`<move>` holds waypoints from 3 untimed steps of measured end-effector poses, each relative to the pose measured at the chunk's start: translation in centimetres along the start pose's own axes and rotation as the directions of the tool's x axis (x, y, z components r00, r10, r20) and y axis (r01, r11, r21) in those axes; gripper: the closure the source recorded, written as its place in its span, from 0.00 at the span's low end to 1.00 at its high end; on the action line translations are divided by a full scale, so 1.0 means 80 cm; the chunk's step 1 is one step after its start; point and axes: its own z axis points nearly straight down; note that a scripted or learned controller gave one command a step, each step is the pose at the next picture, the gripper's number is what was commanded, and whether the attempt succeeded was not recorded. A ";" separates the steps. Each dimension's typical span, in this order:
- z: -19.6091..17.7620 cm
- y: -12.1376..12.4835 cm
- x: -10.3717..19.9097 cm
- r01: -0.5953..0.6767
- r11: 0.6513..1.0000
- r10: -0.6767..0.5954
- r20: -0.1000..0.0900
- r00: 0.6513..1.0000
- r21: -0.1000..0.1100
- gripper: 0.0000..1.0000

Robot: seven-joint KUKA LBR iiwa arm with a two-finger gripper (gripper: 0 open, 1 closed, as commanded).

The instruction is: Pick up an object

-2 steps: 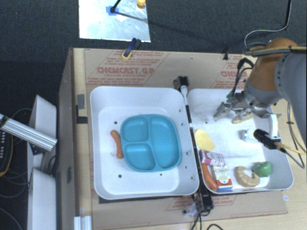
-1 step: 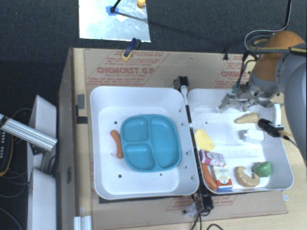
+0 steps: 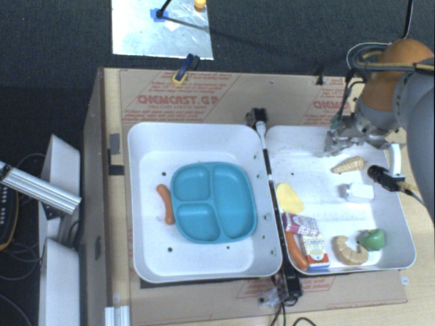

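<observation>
Down at the near edge of the bench (image 3: pixel 204 294), a dark clamp with cables (image 3: pixel 288 289) sits where the two bins meet. On the bench's left half lies the left bin (image 3: pixel 136 182). An orange sausage (image 3: pixel 165 204) lies lengthwise on its floor toward the left wall. Just beside the sausage, a blue divided plate (image 3: pixel 213 202) fills the middle of the bin. Across the seam is the right bin (image 3: pixel 401 240), where most of the loose things for picking lie. A yellow piece (image 3: pixel 290 199) rests close to its left wall, about midway along. Nearer the camera, a pink and white packet (image 3: pixel 303 224) lies next to it. In the near left corner, a red-orange stick (image 3: pixel 293 248) lies along the wall, touching a small printed carton (image 3: pixel 316 251). Along the near edge to the right, a curved pastry (image 3: pixel 350 250) lies just beside a green fruit (image 3: pixel 372 238). A white block (image 3: pixel 358 193) sits toward the right wall around the bin's middle. Beyond the block, a tan cone (image 3: pixel 348 165) lies on its side on the floor toward the far right corner. The gripper (image 3: pixel 346 143) hangs at the far edge of the right bin, just beyond that cone. Whether the gripper touches the cone cannot be told, nor whether it is apart or together. The grey arm (image 3: pixel 411 100) with its orange band reaches in over the bin's far right corner.
</observation>
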 end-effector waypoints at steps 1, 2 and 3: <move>-0.014 0.002 0.000 0.005 1.000 -0.005 0.002 1.000 -0.003 1.00; -0.031 0.000 0.070 -0.004 1.000 0.004 -0.004 1.000 0.002 1.00; -0.031 -0.001 0.069 -0.005 1.000 0.005 -0.002 1.000 0.003 0.00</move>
